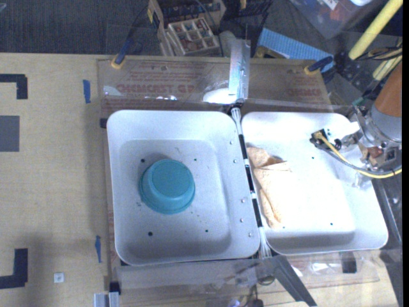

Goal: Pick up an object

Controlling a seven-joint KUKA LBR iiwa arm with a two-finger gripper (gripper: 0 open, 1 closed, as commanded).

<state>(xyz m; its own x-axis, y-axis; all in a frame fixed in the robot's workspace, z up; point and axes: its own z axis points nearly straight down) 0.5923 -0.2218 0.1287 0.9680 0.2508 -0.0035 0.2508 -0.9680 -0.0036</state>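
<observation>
Closest to the lens is the grey arm (pixel 391 101) with its orange band, coming in over the outer wall of the right bin (pixel 319 232). Below the band sits the hand (pixel 370 152), low over that bin's near corner; its working end is lost among brackets and a loop of yellow cable (pixel 342 158), so I cannot tell how far open it is, and nothing can be seen held in it.

Across the bin floor from the hand, against the wall farthest from it, lies a crumpled tan cloth (pixel 268 185), well apart from the hand with bare white floor between. Farther from the hand, past the divider, an upturned teal bowl (pixel 167 185) rests in the middle of the left bin (pixel 128 125). Both bins stand on the pale tabletop (pixel 51 171).

The pick does not look begun. Judged from this:

- Closing where the hand is now would likely catch nothing, as no object lies under it.
- The cloth hugs the wall, so a descent there could strike the rim or divider, or pinch one loose fold that slips free on lifting.
- The bowl's domed, smooth back may be too wide and could squirt out sideways.
- The slack cable might snag on the bin edge as the hand travels away.
</observation>
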